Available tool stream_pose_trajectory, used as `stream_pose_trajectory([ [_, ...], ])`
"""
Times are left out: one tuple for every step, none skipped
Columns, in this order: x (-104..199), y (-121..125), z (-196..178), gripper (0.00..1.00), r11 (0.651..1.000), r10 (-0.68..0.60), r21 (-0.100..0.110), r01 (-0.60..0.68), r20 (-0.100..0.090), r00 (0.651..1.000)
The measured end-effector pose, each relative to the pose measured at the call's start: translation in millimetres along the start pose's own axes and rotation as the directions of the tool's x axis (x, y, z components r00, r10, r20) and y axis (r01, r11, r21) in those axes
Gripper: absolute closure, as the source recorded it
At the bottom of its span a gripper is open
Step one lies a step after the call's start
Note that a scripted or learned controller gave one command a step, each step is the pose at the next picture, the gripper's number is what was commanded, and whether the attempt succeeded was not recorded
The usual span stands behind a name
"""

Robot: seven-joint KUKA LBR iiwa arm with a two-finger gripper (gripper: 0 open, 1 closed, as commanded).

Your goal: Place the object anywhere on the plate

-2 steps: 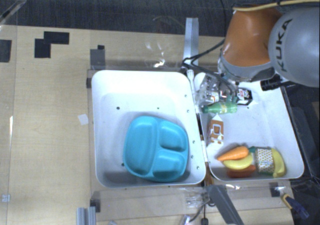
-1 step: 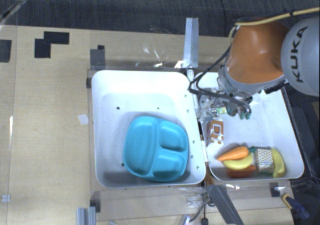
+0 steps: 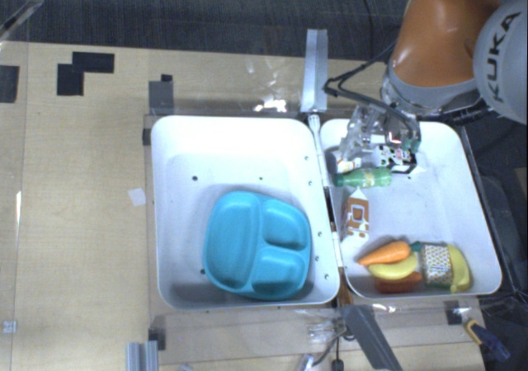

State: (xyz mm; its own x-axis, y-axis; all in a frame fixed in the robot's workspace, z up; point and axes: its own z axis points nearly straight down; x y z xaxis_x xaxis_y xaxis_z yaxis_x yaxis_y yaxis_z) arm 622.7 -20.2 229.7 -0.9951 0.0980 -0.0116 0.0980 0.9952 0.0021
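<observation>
Camera view from above, at a slant, over two shallow white bins side by side. In the left bin, a blue divided plate toward the near right corner, with no object yet on it. In the right bin, a green bottle on its side near the far left corner, a small orange-and-white carton just beside it on the near side, and a carrot and banana clustered with other items along the near edge. Gripper low over the far left part of the right bin, just beyond the bottle; cannot tell whether released or clenched, nor whether touching the bottle. Probably the picking step, with the bottle as the likely target, still lying in the right bin. Next: a firm hold on the bottle, a lift clear of the wall between the bins, then a carry leftward and a release over the plate.
</observation>
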Motion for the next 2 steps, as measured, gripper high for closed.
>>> stream_pose_trajectory([
  [65, -7, 35, 1.0, 0.998, 0.067, 0.001, -0.067, -0.005, 0.998],
  [127, 0, 13, 1.0, 0.967, 0.254, 0.002, -0.254, -0.005, 0.967],
])
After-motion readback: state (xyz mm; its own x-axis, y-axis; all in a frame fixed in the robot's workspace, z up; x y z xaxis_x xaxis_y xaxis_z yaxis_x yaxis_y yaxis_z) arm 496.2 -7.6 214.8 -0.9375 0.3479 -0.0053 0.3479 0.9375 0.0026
